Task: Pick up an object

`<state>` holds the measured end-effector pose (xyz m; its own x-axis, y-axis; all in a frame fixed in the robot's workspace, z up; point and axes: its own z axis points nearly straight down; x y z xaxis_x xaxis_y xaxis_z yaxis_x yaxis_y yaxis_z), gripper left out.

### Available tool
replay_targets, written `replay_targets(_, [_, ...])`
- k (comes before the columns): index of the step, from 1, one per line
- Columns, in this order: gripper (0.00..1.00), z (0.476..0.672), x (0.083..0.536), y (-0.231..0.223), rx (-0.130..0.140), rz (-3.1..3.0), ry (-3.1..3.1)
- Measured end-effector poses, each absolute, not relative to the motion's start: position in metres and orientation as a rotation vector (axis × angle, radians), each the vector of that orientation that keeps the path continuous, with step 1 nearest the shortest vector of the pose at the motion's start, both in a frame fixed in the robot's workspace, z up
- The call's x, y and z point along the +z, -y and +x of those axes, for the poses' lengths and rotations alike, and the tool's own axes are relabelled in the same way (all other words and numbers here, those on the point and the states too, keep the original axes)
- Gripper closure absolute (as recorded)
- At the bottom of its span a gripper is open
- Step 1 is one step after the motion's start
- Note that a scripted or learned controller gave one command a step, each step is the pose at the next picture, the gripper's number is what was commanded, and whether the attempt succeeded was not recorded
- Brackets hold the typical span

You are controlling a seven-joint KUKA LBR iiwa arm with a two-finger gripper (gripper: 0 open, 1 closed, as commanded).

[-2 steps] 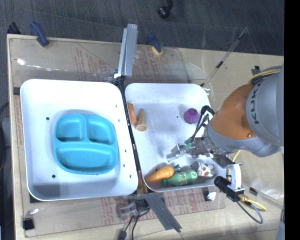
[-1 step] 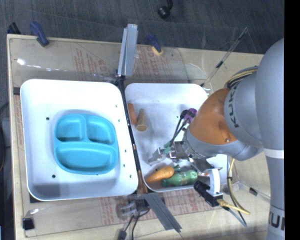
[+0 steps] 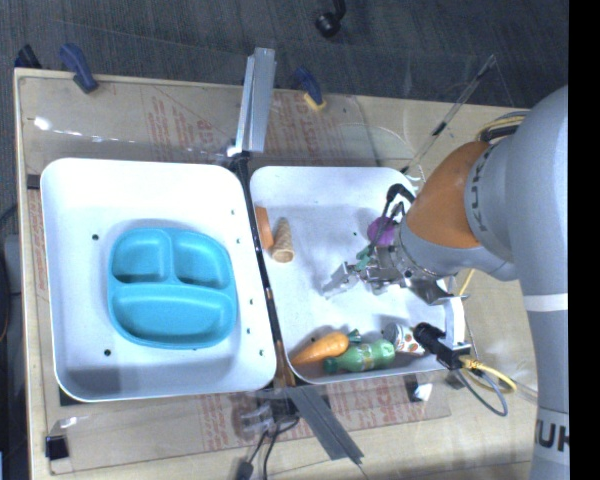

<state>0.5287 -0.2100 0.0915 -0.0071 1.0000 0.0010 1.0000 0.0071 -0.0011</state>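
White bins [image 3: 55,183] side by side on the worktop [image 3: 380,128], and I'm reaching into the right one from its far side, my gripper [image 3: 345,280] low over the bare middle of that bin's floor. I can make out pale metal fingers [image 3: 336,283] pointing left, but whether they're spread or pinched together I cannot tell from up here, and I see nothing between them. A purple lump [image 3: 382,231] sits just by my wrist; I can't tell if it's a loose object or part of me. Candidates for the pick: a carrot [image 3: 321,347] and a green bottle [image 3: 365,355] lying together along the near wall, a tan cork-like piece [image 3: 281,240] and an orange stick [image 3: 264,229] up against the divider. Over in the left bin, a blue divided tray [image 3: 172,285], well apart from me. My worry: nothing lies right under the gripper, so a close here would likely catch air. The carrot and bottle touch each other and hug the wall, so going for them I could clip the rim or nudge one aside. The cork and stick look small and round; I'd guess they roll away from a sloppy pinch.
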Motion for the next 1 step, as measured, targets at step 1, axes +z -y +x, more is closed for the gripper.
replay_targets(1, [0.0, 0.4782, 0.0923, 0.1888, -0.001, -2.21, 2.234])
